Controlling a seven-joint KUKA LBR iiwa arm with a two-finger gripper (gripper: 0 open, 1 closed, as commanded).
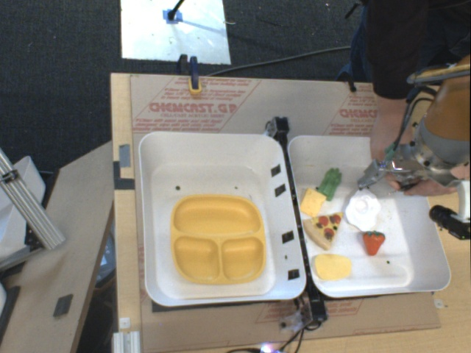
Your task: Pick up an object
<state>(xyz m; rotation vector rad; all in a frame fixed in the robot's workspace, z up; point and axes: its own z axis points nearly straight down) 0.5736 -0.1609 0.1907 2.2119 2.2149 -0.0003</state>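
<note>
On dark carpet (59, 87); wooden bench (309, 98)

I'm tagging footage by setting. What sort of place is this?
Probably a robotics lab test bench: two shallow white plastic bins side by side, toy plastic food like a red strawberry, and a yellow divided tray.

So the tabletop (125, 219) is plain tan wood, mostly covered by a sheet of brown protective paper (221, 103) with red lettering. Two shallow white bins sit side by side on it: left bin (158, 160) mid-frame, right bin (423, 271) touching it toward the lower right.
</note>
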